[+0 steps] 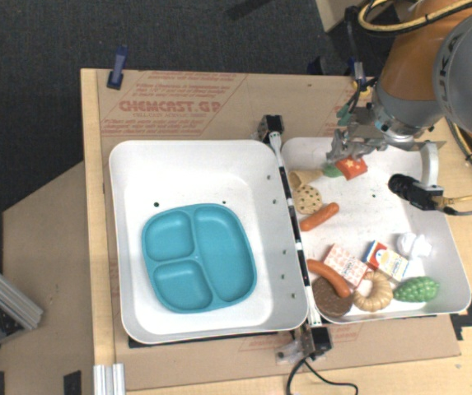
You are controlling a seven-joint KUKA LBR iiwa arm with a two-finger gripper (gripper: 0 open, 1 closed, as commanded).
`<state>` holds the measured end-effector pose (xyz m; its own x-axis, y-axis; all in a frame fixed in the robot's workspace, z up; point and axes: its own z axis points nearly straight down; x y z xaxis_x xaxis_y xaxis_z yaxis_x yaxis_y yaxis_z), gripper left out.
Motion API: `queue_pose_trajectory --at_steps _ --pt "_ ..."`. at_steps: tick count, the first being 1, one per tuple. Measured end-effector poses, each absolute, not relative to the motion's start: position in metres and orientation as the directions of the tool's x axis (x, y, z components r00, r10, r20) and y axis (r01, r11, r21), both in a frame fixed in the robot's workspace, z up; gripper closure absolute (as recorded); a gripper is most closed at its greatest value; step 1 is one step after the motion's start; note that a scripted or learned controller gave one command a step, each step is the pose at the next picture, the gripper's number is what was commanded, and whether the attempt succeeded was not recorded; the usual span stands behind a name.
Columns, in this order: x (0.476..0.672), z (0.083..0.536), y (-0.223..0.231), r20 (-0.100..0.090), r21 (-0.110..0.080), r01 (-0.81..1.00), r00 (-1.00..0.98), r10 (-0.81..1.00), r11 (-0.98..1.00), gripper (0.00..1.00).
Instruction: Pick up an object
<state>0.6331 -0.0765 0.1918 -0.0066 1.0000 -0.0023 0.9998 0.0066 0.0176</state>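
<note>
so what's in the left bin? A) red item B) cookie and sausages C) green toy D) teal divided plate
D: the teal plate with three compartments lies in the left bin; the cookie, the sausages and the green toy are all in the right bin.

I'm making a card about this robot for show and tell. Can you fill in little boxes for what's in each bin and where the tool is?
left bin: a teal plate with three sections
right bin: toy food in a pile, including a cookie, a hot dog, a doughnut and a green bumpy piece
tool: over the far end of the right bin
under the tool: a red and green piece
holding it: cannot tell
</note>
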Motion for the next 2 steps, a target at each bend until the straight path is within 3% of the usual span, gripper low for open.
queue_pose_trajectory --at_steps 1,2 --pt "0.601 0.207 -0.041 0.003 -0.002 1.000 -0.004 1.000 0.004 1.00" --pt "0.539 0.231 -0.021 0.002 -0.005 1.000 -0.001 1.000 0.001 1.00"
